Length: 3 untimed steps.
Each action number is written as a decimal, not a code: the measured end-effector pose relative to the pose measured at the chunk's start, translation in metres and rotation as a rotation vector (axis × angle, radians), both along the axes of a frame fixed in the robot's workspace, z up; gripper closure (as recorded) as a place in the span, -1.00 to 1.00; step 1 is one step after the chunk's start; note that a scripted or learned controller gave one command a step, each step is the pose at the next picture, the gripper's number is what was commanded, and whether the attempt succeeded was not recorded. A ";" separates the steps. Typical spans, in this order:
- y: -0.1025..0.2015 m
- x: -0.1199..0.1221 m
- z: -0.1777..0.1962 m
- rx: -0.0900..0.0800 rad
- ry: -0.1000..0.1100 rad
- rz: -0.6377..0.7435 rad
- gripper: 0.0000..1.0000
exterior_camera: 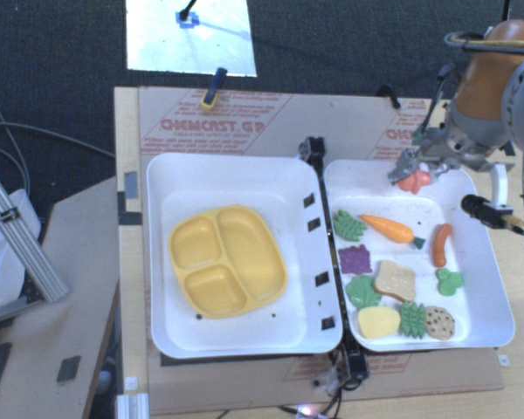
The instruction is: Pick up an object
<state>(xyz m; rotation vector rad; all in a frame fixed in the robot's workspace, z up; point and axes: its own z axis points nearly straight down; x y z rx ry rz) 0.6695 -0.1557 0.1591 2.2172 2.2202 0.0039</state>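
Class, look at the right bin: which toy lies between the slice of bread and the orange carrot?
In the camera view, the purple grapes lie roughly between the bread and the carrot, offset left.

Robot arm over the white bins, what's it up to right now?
The gripper is at the far edge of the right bin, over a small orange-red toy; whether it holds the toy is unclear. The other play foods, including a carrot, a sausage, bread and a cookie, lie in that bin. The left bin holds a yellow divided tray.
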 end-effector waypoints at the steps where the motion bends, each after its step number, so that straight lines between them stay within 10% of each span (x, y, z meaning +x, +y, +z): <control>1: -0.007 -0.002 -0.066 0.001 0.006 -0.001 1.00; 2: -0.014 -0.075 -0.072 0.000 0.000 -0.003 1.00; 3: 0.039 -0.050 -0.072 0.000 -0.003 0.007 1.00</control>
